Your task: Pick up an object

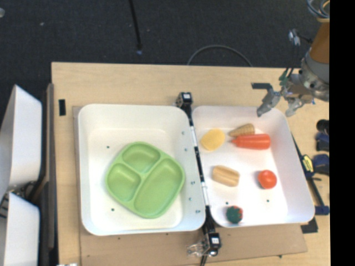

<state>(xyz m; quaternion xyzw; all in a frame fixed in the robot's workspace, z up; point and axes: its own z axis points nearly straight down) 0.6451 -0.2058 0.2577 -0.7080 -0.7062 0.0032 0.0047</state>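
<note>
The right bin (288, 212) holds several toy foods: a yellow lemon-like piece (212, 139), a tan piece (242, 130), an orange-red carrot (252, 142), a tan bread roll (226, 175), a red tomato (267, 179) and a dark green and red piece (234, 214). My gripper (278, 105) hangs over the far right corner of this bin, above and to the right of the tan piece. Its fingers stand spread apart, open, with nothing between them.
The left bin (94, 121) holds a green divided plate (146, 178). A black clip (184, 99) sits at the far end of the seam between the bins and another (211, 240) at the near end. Blue items (321, 143) lie on the bench at the right.
</note>
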